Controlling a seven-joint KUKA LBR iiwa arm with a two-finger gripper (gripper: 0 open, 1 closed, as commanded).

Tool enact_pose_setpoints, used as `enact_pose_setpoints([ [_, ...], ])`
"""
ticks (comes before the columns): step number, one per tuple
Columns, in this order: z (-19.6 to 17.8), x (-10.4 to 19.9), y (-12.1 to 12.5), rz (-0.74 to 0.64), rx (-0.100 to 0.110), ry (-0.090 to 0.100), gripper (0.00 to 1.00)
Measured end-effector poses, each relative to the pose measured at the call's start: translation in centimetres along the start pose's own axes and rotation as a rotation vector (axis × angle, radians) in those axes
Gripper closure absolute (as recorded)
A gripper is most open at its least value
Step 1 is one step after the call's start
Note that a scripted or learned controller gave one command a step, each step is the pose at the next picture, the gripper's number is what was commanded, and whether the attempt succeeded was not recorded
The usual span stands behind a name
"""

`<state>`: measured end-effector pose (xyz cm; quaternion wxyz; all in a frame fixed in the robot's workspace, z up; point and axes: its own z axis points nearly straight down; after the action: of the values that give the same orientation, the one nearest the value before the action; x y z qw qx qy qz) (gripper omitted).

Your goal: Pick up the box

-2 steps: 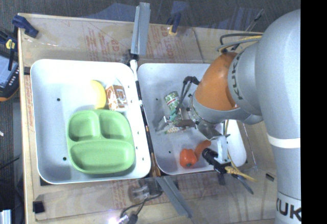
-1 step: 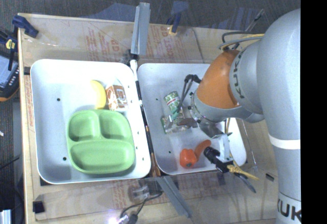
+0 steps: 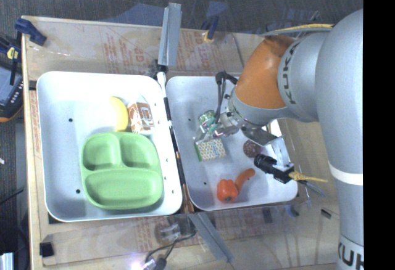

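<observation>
The box (image 3: 210, 150) is small, with a green and white pattern, and lies in the middle of the right bin (image 3: 185, 108). My gripper (image 3: 207, 129) reaches in from the right and hangs right above the box's far edge. Whether it touches the box cannot be made out. The grey arm with its orange band (image 3: 265, 77) covers the right side of this bin.
An orange-red toy pepper (image 3: 232, 187) lies near the right bin's front wall, and a dark round thing (image 3: 250, 148) sits right of the box. The left bin (image 3: 55, 96) holds a green divided plate (image 3: 122, 170), a yellow fruit (image 3: 118, 113) and a brown packet (image 3: 141, 116).
</observation>
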<state>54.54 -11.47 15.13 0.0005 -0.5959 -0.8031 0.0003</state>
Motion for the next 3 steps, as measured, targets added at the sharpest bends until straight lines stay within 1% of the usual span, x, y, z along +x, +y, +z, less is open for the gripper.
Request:
enact_pose_setpoints([
  [1, 5.9, -1.0, -3.4, -0.31, 0.0, 0.002, 1.0],
  [2, 5.9, -1.0, -3.4, -0.31, 0.002, 0.002, 0.0],
  [3, 6.0, -4.1, -0.5, -0.118, 0.0, -0.001, 0.0],
])
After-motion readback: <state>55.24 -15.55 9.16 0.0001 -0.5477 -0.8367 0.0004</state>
